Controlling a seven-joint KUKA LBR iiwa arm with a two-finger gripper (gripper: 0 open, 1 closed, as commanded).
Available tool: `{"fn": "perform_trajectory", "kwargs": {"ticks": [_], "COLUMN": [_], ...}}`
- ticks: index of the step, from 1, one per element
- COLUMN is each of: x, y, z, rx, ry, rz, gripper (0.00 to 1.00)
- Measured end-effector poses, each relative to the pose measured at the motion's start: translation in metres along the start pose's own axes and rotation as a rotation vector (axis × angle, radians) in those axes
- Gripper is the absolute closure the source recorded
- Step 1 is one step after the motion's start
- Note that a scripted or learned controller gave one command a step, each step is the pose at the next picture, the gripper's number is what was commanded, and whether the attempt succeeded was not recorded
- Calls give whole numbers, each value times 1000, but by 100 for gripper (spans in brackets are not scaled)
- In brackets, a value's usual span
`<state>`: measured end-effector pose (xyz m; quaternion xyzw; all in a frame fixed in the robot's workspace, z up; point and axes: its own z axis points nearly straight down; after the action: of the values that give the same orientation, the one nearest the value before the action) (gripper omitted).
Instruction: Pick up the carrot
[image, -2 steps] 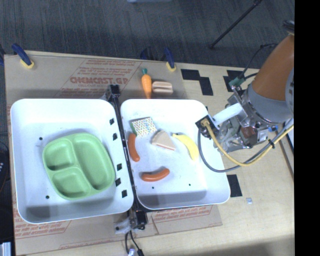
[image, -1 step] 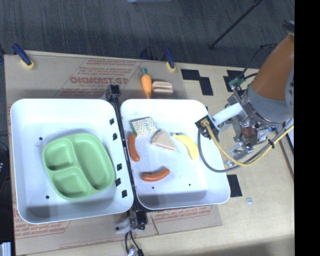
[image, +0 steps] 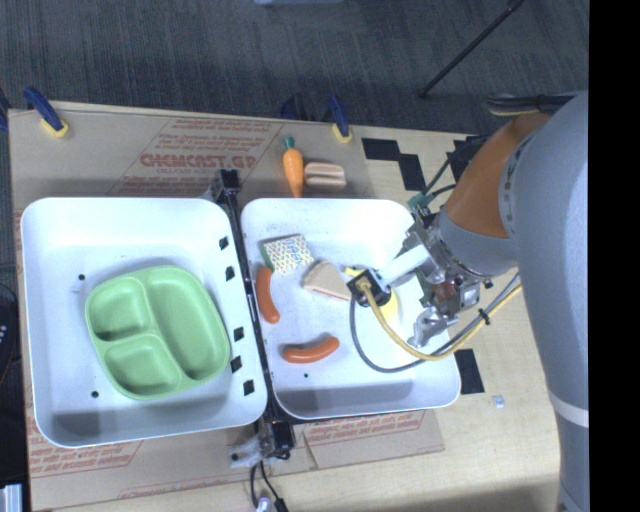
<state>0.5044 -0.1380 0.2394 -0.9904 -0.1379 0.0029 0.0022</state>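
**Carrot outside bin, at 12 o'clock**

Small orange toy carrot with green top (image: 292, 168) lies on the table beyond the right white bin (image: 420, 395), touching a tan block (image: 325, 176). Probably light, stiff, slick plastic; take it mid-body across the width. Gripper (image: 432, 325) hovers at 3 o'clock; state not discernible.

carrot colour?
Orange with a green top; the carrot lies outside the bins, seen in the camera view.

The gripper (image: 432, 322) sits over the right bin's (image: 340, 400) right edge, its fingers too small and cluttered with cable to read as open or closed. The arm (image: 520, 200) hides that bin's far right corner and is cut off by the picture's right side. The patterned packet's (image: 285, 253) print (near the bin's far edge) is too blurred to read.
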Motion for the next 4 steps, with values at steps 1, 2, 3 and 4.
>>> {"fn": "perform_trajectory", "kwargs": {"ticks": [1,2,3,4], "x": [-27,-18,-16,16], "y": [16,-20,-23,-106], "z": [149,-19,149,49], "rx": [1,-1,1,0], "ry": [1,4,1,2], "rz": [66,69,38,-179], "gripper": [0,0,0,0]}}
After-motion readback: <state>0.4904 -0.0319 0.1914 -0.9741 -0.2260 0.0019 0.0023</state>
